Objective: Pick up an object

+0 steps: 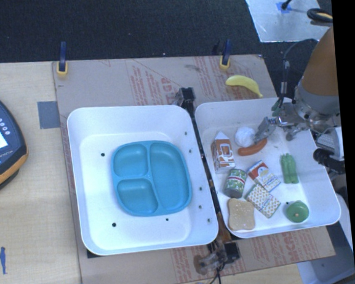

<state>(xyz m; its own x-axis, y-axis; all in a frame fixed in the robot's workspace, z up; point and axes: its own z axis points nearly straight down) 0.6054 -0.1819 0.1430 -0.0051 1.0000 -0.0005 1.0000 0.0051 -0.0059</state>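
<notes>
- In the right bin [331,200] we've got a crowd of small stuff: a hot dog [253,147] with a white ball [245,135] touching it, a little carton [223,154], a can [235,182], a slice of toast [240,214], two small boxes [263,189], a green pickle-looking piece [288,168] and a green apple [297,210].
- The arm's jaws [273,123] hang over the top right part of that bin, just beside the hot dog's upper end. We honestly can't tell how wide they are or whether anything's in them; it's all grey metal bits from this angle.
- Our guess is the hot dog or the white ball is the target, since they're nearest.
- Risk one: those two are touching, so coming down on one could shove the other away or pinch both and drop them.
- Risk two: the ball looks round and smooth, so we figure it rolls out if the grip is off-centre.
- Risk three: the bin wall is near the wrist, so a low approach might clip the rim.
- The left bin [88,177] just holds a blue divided plate [151,176], well apart from the action. A banana [244,84] sits out on the worktop [37,231] behind the right bin, so it's not really a candidate.
</notes>
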